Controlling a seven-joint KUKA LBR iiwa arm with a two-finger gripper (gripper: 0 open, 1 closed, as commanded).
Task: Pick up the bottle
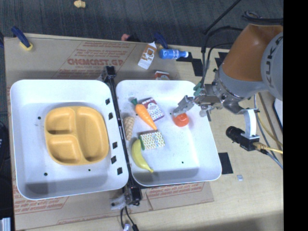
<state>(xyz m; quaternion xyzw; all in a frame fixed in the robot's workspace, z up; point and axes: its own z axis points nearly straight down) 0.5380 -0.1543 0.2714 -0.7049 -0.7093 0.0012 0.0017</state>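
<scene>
i see the arm [250,57] over the right bin [207,150], its end effector [185,105] just above a red piece [181,120]; i can't tell its grip state. the bottle [172,54] lies on the tabletop [250,191] beyond the bin. i judge we're at the approach step: next comes a reach outward to it.

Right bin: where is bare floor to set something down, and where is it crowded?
In the right bin, the floor is bare toward the near right corner, below the red piece. Its left side is crowded: carrot, carton, banana, green block. The hand hangs over the red piece.
</scene>
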